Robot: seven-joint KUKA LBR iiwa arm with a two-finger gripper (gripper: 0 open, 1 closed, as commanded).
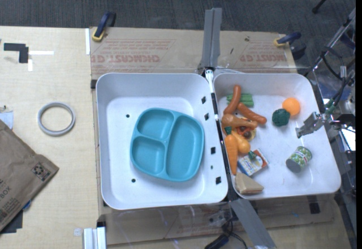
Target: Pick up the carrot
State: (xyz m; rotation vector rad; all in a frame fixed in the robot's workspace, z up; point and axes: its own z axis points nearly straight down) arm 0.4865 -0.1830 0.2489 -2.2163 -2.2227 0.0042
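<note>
The tapered orange carrot lies against the right bin's left wall, among smooth plastic toy foods. Well to its right sits a squat green can, tipped over. Above that can the metallic gripper hovers (whether open or closed, I cannot tell). Left of the carrot, a glossy three-compartment teal plate.

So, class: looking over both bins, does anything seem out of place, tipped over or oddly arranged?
Mildly. The small can in the right bin lies tipped on its side. The carrot and other toy food are heaped against that bin's left wall. The blue divided plate sits flat in the left bin.
</note>
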